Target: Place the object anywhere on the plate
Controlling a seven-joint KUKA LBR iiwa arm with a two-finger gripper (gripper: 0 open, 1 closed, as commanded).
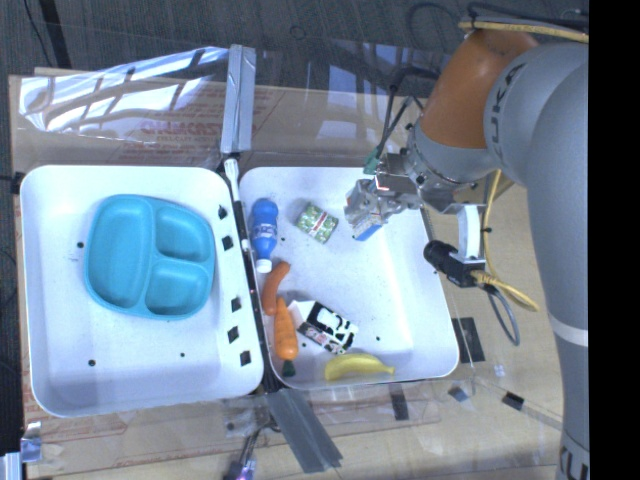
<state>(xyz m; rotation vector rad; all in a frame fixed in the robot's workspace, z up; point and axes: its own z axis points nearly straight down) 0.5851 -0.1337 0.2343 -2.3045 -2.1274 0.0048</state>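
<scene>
A light blue divided plate [150,256] lies in the left bin [60,368]. In the right bin [420,338] lie a blue bottle [263,226], a small green packet [319,222], two carrots [281,313], a black and white toy [329,328] and a banana [357,367]. My gripper [365,211] hangs over the upper middle of the right bin, just right of the green packet. A small blue thing [366,231] shows at its tip, and I cannot tell whether it is held.
A metal divider [237,98] rises between the bins at the back, with crumpled clear plastic [120,88] behind the left bin. Cables [500,288] trail off the arm past the right bin's right wall.
</scene>
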